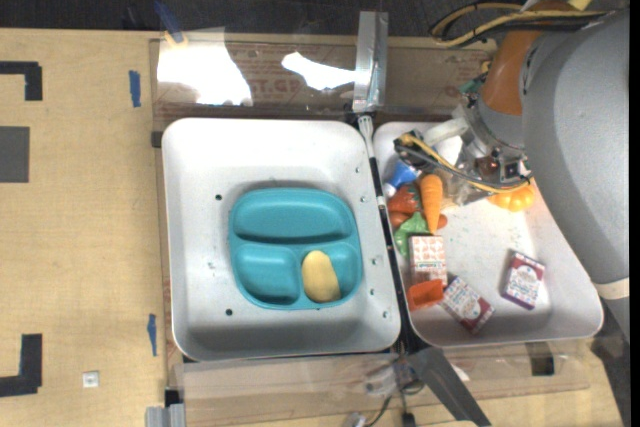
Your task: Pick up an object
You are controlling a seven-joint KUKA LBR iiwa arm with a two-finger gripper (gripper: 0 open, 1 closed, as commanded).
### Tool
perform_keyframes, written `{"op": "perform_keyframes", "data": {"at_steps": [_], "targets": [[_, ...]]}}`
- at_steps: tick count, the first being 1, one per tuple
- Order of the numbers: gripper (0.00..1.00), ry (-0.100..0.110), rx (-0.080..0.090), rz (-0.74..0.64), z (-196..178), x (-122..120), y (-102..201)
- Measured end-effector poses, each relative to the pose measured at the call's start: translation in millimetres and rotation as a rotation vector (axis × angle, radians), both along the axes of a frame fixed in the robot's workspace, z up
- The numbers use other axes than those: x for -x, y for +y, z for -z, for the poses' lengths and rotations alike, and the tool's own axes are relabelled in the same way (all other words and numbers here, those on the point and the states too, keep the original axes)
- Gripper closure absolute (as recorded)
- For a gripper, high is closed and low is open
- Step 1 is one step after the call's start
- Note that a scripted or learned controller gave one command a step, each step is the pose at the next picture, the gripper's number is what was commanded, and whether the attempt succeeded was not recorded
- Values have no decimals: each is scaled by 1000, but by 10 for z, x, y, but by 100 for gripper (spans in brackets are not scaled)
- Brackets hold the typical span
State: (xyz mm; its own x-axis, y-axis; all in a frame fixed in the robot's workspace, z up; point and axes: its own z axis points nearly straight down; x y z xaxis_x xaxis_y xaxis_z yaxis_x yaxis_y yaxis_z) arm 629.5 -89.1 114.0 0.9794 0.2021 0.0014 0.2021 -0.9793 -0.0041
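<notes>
gripper [478, 167] low in right bin [570, 300], over carrot [431, 200] | fingers: cannot tell | risk: crowded toys nearby, grasp may slip or snag neighbours

A large grey robot arm [585, 130] fills the right side of the view, reaching inward toward the left. An orange band [503, 75] wraps the arm just above the wrist, up and to the right of the gripper, with looped cables running past it. The gripper [470, 165] hangs low at the end of the wrist, pointing down and to the left; its tip is too cluttered and dark to make out clearly.
</notes>
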Motion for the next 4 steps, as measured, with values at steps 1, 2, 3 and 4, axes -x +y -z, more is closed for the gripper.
{"op": "perform_keyframes", "data": {"at_steps": [1,2,3,4], "targets": [[0,1,0,0,7,3,-3],[0,6,-2,2,234,-260,-57],[0,-5,0,-1,224,-232,-320],[0,0,2,3,-213,263,-581]]}}
